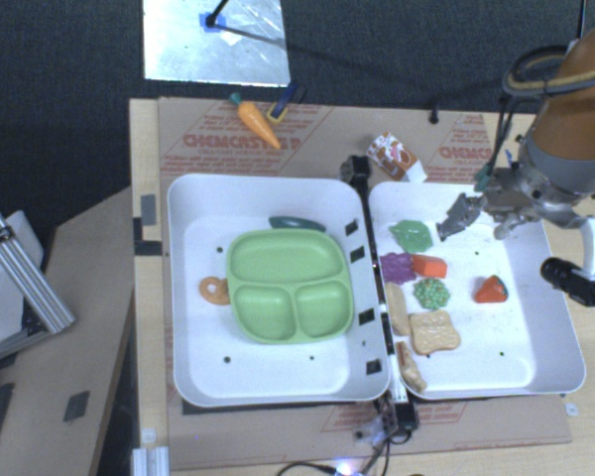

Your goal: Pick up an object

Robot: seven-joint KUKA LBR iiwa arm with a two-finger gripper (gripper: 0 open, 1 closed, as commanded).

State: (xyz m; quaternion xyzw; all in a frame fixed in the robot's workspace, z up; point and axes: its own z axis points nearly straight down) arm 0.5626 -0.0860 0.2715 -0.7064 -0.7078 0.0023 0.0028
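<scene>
The end effector hovers over the right bin, fingers spread, nothing between them, just beside the green leaf piece; the red strawberry sits nearby.

The brown cardboard sheet under the two bins carries red printed lettering along its far edge. To the left it reads "CHEMCAST", with smaller words beneath too blurred to read. Near the far right corner the same red print shows again, partly cut off. Red print at the near edge is illegible.
</scene>
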